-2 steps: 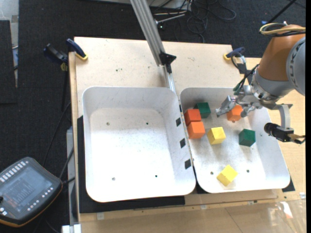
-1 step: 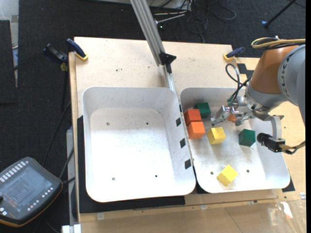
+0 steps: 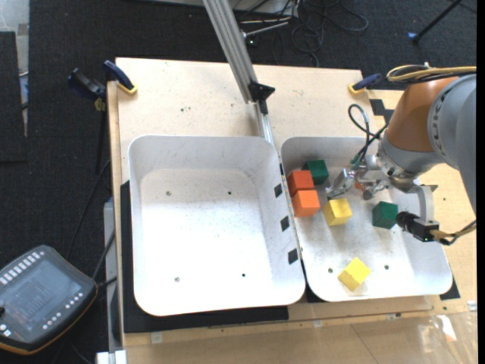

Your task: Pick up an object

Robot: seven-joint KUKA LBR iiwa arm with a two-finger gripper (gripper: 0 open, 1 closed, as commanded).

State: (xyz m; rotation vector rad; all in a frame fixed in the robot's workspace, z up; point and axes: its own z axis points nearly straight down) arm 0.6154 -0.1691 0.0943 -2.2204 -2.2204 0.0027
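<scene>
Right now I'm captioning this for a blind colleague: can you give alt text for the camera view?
A grey and orange robot arm reaches from the right into the right-hand white bin, its gripper poised just above a yellow block. The bin also holds two orange blocks, two green blocks and a second yellow block. The left bin sits alongside.

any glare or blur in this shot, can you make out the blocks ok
Camera view: even lighting, soft shadows under the blocks; the white right bin is bright but not blown out; the orange blocks and yellow block read sharp; the gripper is small, cluttered with cables, its detail hard to resolve.
</scene>
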